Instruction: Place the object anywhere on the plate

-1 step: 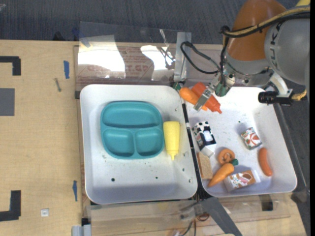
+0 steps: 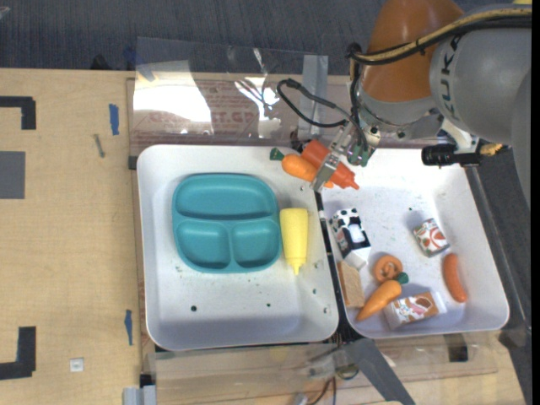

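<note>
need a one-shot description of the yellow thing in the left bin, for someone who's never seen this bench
Start at the left bin, the one holding the teal divided plate. Just off the plate's right edge, lying on the bin floor, is the yellow mustard-style bottle, nozzle pointing toward the near rim. It is the only yellow item on the bench.

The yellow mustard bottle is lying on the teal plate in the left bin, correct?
Not quite. The camera view shows the yellow mustard bottle lying in the left bin beside the teal plate, against its right edge, not on it.
</note>
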